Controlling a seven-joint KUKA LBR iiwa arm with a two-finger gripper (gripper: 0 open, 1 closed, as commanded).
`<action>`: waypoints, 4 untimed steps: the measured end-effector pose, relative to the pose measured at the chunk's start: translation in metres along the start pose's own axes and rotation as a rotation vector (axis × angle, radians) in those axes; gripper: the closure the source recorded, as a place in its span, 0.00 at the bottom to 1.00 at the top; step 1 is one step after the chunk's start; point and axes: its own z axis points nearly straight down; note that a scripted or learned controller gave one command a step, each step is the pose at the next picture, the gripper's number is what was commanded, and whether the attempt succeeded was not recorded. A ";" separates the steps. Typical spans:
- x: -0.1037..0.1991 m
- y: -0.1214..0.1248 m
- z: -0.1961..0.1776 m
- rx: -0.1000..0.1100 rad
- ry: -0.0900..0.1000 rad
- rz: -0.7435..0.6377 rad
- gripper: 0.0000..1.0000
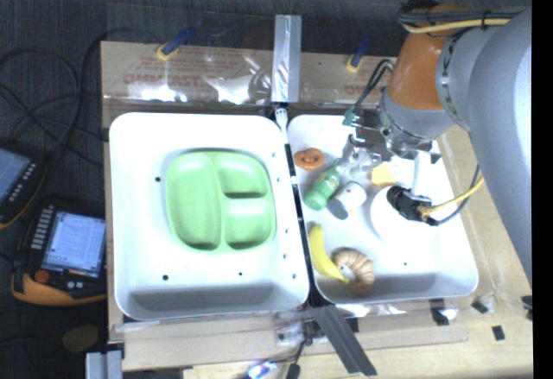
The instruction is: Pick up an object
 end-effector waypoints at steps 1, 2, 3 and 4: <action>-0.001 0.000 0.000 0.000 -0.001 0.001 0.00; -0.030 0.012 0.090 -0.001 0.002 -0.146 0.00; -0.047 -0.012 0.093 -0.019 -0.002 -0.619 0.00; -0.047 -0.010 0.081 -0.024 -0.001 -0.617 1.00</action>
